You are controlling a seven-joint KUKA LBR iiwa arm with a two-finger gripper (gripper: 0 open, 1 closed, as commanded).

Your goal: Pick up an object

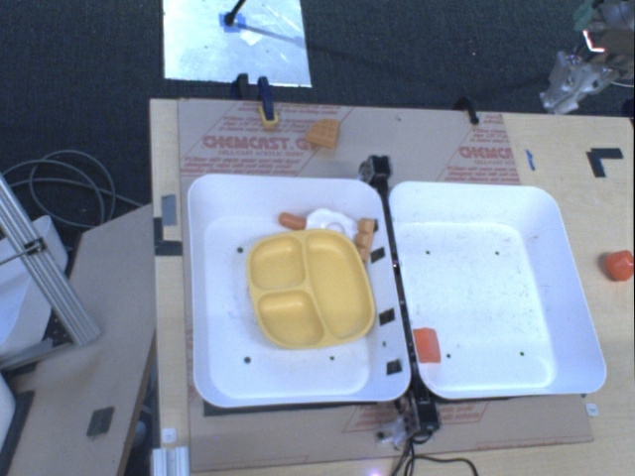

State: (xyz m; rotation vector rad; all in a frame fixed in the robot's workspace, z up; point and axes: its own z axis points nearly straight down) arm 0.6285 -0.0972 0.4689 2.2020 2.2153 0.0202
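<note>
A yellow divided plate (310, 288) lies in the left bin (220, 266). At the plate's far edge sit a small orange sausage shape (293, 221), a white piece (330, 222) and a tan piece (366, 234). An orange-red block (427, 344) rests in the right bin (496, 296), at its near left corner. My gripper (571, 82) hangs high at the top right, beyond the bench's far edge and well away from both bins, with nothing visibly between its fingers.
A tan waffle-like piece (322, 133) lies on the bench behind the left bin. A red-orange object (618, 265) sits on the bench right of the right bin. A blue and yellow clamp (266, 102) grips the far edge. Cables (60, 196) and a metal strut (45, 276) are at the left.
</note>
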